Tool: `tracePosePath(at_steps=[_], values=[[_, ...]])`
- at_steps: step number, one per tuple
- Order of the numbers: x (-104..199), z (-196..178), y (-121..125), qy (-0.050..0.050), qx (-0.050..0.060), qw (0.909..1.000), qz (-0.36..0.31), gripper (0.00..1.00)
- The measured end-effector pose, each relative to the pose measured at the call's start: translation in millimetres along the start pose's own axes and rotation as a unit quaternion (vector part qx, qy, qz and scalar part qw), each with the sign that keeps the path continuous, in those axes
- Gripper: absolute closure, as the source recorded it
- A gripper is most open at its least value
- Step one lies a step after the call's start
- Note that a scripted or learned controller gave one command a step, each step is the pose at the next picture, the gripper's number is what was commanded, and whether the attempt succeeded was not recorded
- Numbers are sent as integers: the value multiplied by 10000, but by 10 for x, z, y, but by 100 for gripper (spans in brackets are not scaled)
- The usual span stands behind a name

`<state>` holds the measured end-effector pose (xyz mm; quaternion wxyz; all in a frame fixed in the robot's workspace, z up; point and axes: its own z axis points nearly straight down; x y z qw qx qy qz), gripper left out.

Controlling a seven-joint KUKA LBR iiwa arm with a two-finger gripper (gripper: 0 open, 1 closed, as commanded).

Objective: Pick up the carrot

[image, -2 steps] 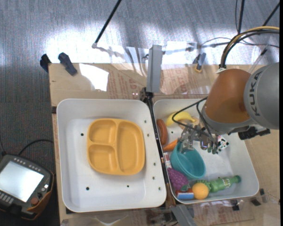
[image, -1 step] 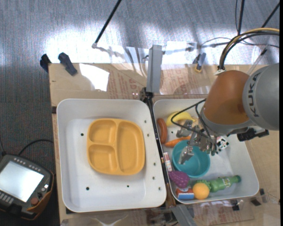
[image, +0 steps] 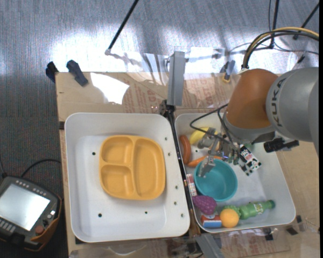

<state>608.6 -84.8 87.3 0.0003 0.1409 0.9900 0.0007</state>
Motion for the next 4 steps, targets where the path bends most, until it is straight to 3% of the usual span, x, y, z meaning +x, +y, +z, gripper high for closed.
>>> tracePosePath(at_steps=[2, 3, 4], values=[[184, 0, -15, 7, 4, 9999, 117, 0], [64, -4, -366, 0, 7, 9672, 2540, 0], [-36, 0, -156, 23, 19, 9567, 2912, 0]])
